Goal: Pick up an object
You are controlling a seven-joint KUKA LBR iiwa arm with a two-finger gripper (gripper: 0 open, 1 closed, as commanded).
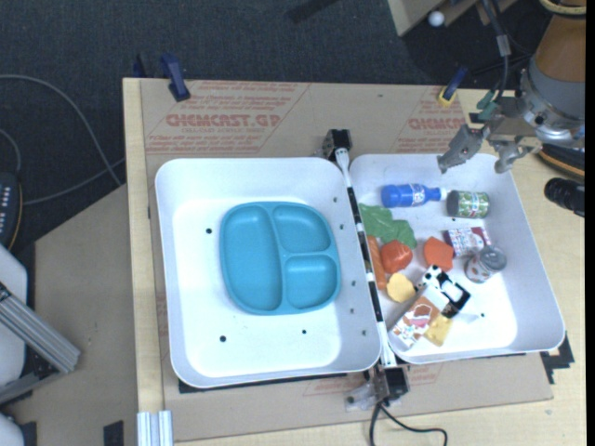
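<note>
1. Camera view, far left: the shallow white left bin (186, 249) carries a turquoise plastic plate with three compartments (277, 255), lying flat near its middle.
2. Across the divider, the shallow white right bin (530, 277) is crowded. A green leafy toy (379, 221) lies by its left wall, with a red-orange toy piece (397, 255) and a yellow round piece (401, 288) just below it.
3. Further along: a blue plastic bottle with a white cap (409, 194) lies on its side, a black-and-white toy (442, 288) sits over a printed card packet (418, 322), and an orange round piece (438, 252) is between them.
4. Right again: a small green-labelled can (468, 203) on its side, then a silvery wrapped item (483, 261).
5. Up top right, the grey two-finger gripper (483, 156) hangs over the right bin's far edge, fingers spread, nothing between them, above and apart from the can.
</note>
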